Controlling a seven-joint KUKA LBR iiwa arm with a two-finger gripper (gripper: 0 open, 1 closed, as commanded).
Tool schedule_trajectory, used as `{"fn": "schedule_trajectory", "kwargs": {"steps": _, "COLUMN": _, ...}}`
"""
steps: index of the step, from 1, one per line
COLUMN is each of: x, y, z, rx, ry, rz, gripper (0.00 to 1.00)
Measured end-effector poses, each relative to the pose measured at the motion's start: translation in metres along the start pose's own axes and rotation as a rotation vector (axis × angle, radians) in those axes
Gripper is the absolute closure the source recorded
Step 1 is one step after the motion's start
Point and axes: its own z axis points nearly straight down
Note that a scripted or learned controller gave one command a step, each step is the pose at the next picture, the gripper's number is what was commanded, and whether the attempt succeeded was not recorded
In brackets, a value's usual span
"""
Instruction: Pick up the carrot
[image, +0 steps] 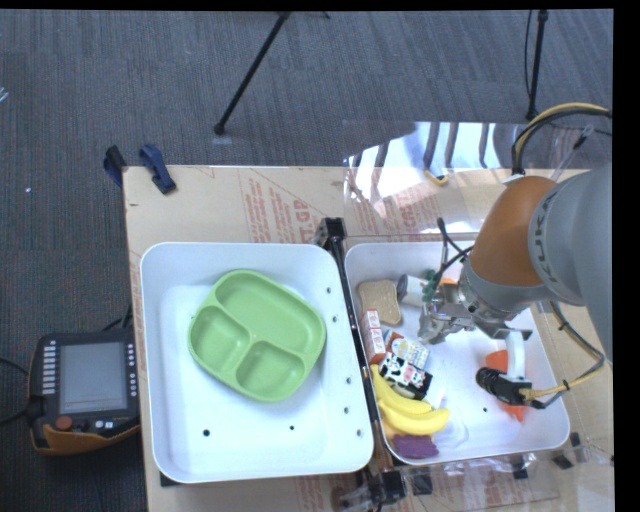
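- Gripper (432, 325), a metal two-finger pincer, hangs low over the right white bin (556, 420); whether it is open or closed I cannot tell.
- Orange carrot (503, 375) lies to its right, toward the bin's front-right corner, partly under a black cable; its long axis is hard to read.

Bright, even light; glare on the clear panel (440, 160) behind.

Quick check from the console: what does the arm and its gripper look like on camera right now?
The arm is a thick, rounded grey body with a broad orange band above the wrist. Yellow and black cables loop along it. The gripper below is a compact grey metal assembly with thin wires around it.
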Motion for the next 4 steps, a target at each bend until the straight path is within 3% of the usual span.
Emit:
{"fn": "schedule_trajectory", "kwargs": {"steps": 1, "x": -0.030, "y": 0.027, "z": -0.181, "rx": -0.017, "ry": -0.006, "rz": -0.253, "gripper": 1.00}}
{"fn": "schedule_trajectory", "kwargs": {"steps": 2, "x": -0.057, "y": 0.038, "z": -0.020, "rx": 0.013, "ry": 0.002, "rz": -0.212, "gripper": 1.00}}
{"fn": "schedule_trajectory", "kwargs": {"steps": 3, "x": -0.056, "y": 0.062, "z": -0.091, "rx": -0.009, "ry": -0.002, "rz": 0.109, "gripper": 1.00}}
{"fn": "schedule_trajectory", "kwargs": {"steps": 4, "x": -0.051, "y": 0.039, "z": -0.101, "rx": -0.003, "ry": -0.001, "rz": 0.325, "gripper": 1.00}}
